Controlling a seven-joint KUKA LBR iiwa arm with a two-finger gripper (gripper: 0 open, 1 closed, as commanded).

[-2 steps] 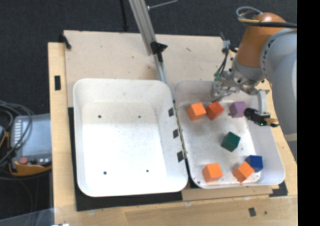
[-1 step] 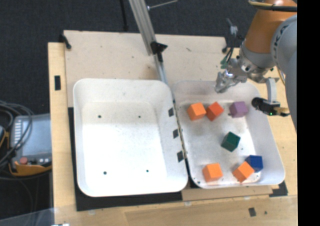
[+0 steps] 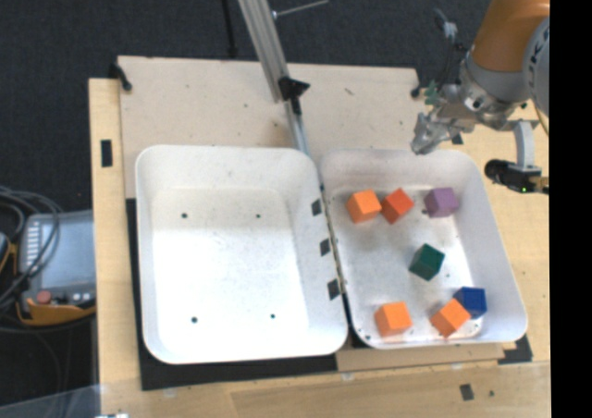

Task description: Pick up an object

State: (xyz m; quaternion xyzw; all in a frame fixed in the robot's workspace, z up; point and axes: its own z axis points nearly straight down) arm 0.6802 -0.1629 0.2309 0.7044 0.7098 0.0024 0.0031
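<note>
The right bin (image 3: 481,222) holds several small blocks: an orange one (image 3: 364,206) beside a red-orange one (image 3: 397,205), a purple one (image 3: 441,202), a dark green one (image 3: 427,262), a blue one (image 3: 472,300), and two more orange ones (image 3: 393,318) (image 3: 450,317) near the front wall. My gripper (image 3: 425,141) hangs above the back rim of the right bin, behind the purple block, with nothing seen in it. It stands apart from every block.
The left bin (image 3: 162,222) sits beside the right one. A slanted metal bar (image 3: 264,28) crosses behind the bins. A grey device with cables (image 3: 55,264) rests off the bench's left edge.
</note>
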